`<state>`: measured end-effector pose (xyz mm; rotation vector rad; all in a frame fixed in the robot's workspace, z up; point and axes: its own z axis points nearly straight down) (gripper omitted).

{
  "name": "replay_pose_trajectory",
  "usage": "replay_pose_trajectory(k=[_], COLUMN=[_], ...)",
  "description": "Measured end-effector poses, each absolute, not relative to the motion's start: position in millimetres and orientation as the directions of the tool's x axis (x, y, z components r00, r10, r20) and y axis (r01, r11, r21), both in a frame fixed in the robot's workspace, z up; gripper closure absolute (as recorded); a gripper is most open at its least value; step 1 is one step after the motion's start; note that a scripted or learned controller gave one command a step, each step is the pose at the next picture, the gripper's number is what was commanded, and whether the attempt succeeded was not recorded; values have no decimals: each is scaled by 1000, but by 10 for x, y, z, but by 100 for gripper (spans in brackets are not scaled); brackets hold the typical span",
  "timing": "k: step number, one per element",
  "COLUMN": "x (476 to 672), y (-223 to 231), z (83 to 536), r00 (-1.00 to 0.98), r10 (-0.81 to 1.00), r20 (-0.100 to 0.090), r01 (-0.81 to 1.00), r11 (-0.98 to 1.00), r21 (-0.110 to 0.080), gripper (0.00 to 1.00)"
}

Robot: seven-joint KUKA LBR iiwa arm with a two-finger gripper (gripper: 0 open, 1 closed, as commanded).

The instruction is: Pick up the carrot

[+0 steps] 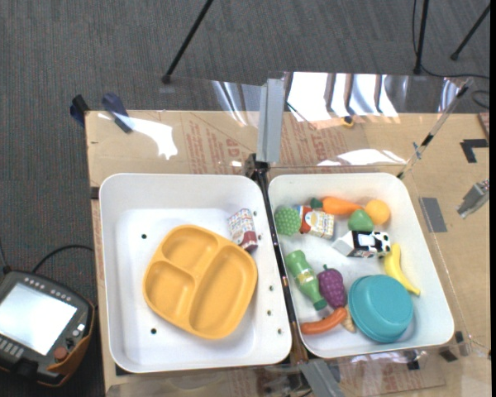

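Note:
The carrot is orange with a green top at its left end. It lies on its side near the far wall of the right bin. It is flanked by a small printed carton at its front left and a green pepper at its front right. An orange fruit sits just right of it. Nothing covers the carrot.
The right bin also holds a green bumpy ball, a cow-print carton, a banana, a green bottle, grapes, a teal bowl and a red-orange sausage shape. The left bin holds a yellow divided plate and a small can.

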<state>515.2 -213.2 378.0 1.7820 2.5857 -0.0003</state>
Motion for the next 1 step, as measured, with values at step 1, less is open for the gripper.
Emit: replay_pose_trajectory(k=[1], x=[4769], y=[-2121], z=[3353], r00=[-543], r10=[840], r20=[2], r01=[840], r11=[543], r21=[-1], gripper=[100])
